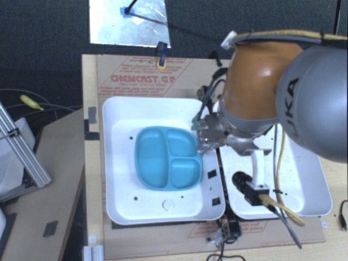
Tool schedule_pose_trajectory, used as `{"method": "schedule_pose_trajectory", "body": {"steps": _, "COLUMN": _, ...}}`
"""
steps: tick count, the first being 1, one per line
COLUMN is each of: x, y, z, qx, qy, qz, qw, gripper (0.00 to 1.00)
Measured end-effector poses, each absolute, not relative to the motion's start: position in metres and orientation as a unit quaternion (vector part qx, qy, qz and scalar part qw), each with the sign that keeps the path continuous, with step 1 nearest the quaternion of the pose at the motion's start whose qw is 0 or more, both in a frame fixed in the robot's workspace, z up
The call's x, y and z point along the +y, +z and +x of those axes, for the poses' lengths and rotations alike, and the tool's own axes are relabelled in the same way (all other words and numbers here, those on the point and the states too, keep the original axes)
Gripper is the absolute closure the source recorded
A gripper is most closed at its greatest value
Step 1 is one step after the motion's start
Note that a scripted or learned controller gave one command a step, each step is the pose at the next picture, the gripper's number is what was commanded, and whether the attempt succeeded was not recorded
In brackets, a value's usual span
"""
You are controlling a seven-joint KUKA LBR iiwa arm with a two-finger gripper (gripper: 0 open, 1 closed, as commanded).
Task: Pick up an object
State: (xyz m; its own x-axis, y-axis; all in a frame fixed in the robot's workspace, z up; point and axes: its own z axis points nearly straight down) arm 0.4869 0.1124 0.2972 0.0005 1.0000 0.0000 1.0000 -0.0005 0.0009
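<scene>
Apparently the pincer [205, 137] hangs beside the blue plate [167, 158]; its grip state is unclear.

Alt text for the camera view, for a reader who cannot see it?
A grey arm with an orange band reaches in from the right, its gripper at the right edge of a blue divided plate lying in the left white bin. The right white bin sits alongside.

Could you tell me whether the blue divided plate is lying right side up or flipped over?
Right side up: the blue plate shows its three hollow compartments facing upward, flat in the left bin.
</scene>
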Motion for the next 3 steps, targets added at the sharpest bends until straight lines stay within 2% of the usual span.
{"method": "schedule_pose_trajectory", "body": {"steps": 1, "x": 0.13, "y": 0.388, "z": 0.487, "qx": 0.709, "qy": 0.0054, "qz": 0.705, "qw": 0.002, "gripper": 1.0}}
{"method": "schedule_pose_trajectory", "body": {"steps": 2, "x": 0.092, "y": 0.334, "z": 0.514, "qx": 0.706, "qy": -0.0006, "qz": 0.708, "qw": 0.0, "gripper": 1.0}}
{"method": "schedule_pose_trajectory", "body": {"steps": 3, "x": 0.089, "y": 0.351, "z": 0.486, "qx": 0.708, "qy": 0.0012, "qz": 0.706, "qw": 0.0, "gripper": 1.0}}
